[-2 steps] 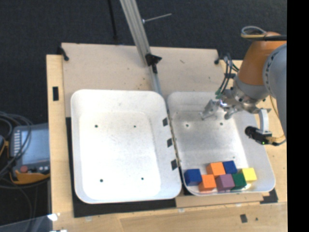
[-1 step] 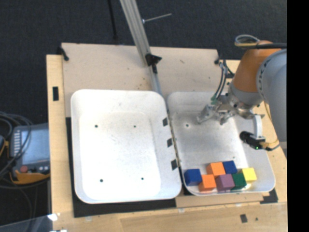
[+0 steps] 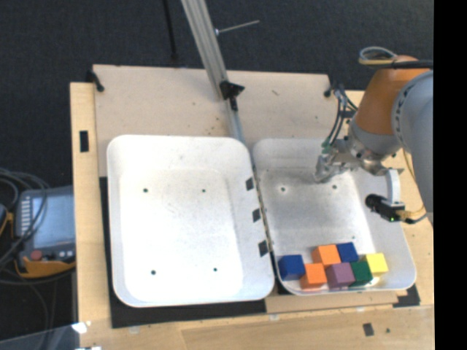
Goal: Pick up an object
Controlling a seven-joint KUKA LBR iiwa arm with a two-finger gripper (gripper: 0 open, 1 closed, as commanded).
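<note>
Near rt bin's (image 3: 408, 268) front edge — blocks (image 3: 332, 266), row left-right

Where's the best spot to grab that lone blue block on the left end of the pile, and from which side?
Take the blue block from straight above, across its near and far faces. Its left side is open; the orange block sits close on its right. The claw hangs over the right bin's far end.

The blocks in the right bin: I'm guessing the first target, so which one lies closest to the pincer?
The upper orange block, at the top of the cluster beside the blue one. It lies nearest the pincer; the other blocks lie farther down the right bin.
</note>
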